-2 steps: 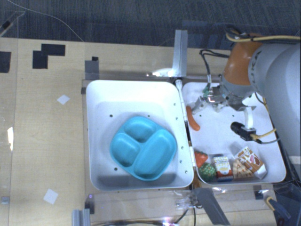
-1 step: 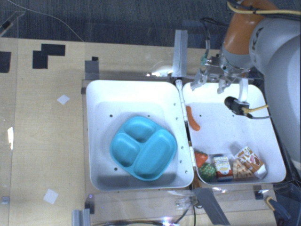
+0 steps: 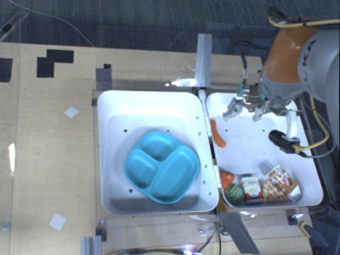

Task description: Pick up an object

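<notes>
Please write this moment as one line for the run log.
gripper: open, above right bin, holding nothing | carrot: by divider | blue plate: left bin

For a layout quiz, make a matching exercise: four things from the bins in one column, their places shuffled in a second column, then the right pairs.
Things:
1. blue divided plate
2. orange carrot
3. waffle packet
4. gripper

Places:
A. near right corner of the right bin
B. above the far end of the right bin
C. middle of the left bin
D. along the right bin's left wall

Pairs: 1-C, 2-D, 3-A, 4-B
</notes>
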`<state>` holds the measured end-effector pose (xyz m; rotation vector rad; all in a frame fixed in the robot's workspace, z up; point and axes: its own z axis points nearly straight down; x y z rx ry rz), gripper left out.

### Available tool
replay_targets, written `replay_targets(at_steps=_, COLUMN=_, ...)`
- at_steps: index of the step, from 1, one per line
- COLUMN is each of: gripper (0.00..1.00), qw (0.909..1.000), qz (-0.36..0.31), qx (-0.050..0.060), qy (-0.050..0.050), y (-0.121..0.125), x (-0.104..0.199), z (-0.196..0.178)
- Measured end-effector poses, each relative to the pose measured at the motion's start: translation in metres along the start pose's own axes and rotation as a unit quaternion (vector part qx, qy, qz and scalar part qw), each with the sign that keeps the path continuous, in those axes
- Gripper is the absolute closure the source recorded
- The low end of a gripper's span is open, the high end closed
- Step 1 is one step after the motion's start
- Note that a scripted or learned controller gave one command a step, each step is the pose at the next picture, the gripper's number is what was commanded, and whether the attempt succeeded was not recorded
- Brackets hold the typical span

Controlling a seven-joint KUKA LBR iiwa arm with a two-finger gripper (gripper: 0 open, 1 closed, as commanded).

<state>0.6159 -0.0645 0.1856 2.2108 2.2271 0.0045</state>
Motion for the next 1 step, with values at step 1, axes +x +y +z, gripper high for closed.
replay_targets(at_steps=1, gripper=0.0, qw=0.9972, qz=-0.074, qx=0.0, qy=0.0, y=0.0211, x=-0.0174, z=0.0487)
